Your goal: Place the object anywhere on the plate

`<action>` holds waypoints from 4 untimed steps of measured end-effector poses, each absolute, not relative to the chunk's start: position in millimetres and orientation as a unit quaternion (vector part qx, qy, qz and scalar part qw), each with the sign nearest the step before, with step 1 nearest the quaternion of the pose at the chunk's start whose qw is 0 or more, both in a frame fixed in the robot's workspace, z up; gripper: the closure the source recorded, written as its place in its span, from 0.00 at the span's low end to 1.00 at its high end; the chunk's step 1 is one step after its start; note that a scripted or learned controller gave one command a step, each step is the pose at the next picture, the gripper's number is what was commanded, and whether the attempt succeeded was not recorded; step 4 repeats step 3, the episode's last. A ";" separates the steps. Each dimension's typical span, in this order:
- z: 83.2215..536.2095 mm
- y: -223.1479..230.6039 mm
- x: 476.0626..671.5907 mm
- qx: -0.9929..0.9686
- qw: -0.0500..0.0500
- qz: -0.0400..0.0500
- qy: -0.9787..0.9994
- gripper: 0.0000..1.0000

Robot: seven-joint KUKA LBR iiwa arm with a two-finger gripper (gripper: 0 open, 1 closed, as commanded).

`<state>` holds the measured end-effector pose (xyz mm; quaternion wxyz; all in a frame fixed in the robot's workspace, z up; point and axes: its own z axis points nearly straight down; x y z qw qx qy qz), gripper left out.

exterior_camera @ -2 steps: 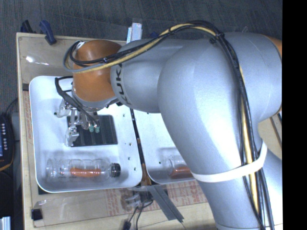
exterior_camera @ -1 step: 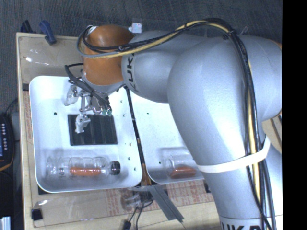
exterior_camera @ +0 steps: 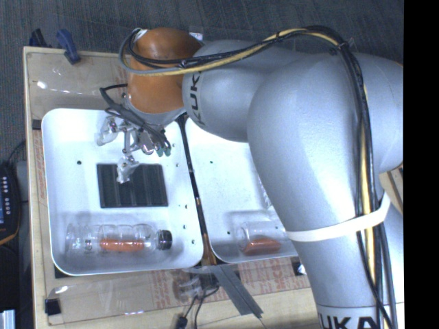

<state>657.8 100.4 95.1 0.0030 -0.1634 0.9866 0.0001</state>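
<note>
over the left bin (exterior_camera: 55,184), the gripper (exterior_camera: 125,166) hangs above the top edge of a dark ribbed plate (exterior_camera: 133,186) that lies flat on the bin floor. whether its fingers are apart or together, i cannot tell. a clear bottle (exterior_camera: 116,239) with orange contents and a dark cap lies on its side near the plate, along the bin's lower edge. another clear item with orange inside (exterior_camera: 259,242) lies in the right bin (exterior_camera: 219,204).

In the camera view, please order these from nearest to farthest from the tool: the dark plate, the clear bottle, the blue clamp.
From the tool:
1. Dark plate, directly beneath it, left bin centre.
2. Clear bottle, along the left bin's lower edge.
3. Blue clamp, at the bench's top-left corner.
</note>
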 end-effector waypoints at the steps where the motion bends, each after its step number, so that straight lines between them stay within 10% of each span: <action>1: 94.0 137.9 587.8 -0.165 0.000 0.000 0.986 0.00; 2: 94.3 113.6 656.1 -0.181 0.002 0.000 0.984 0.00; 3: 94.0 130.7 561.4 -0.229 -0.001 0.000 0.973 0.00; 4: 94.0 130.7 561.4 -0.229 -0.001 0.000 0.973 0.00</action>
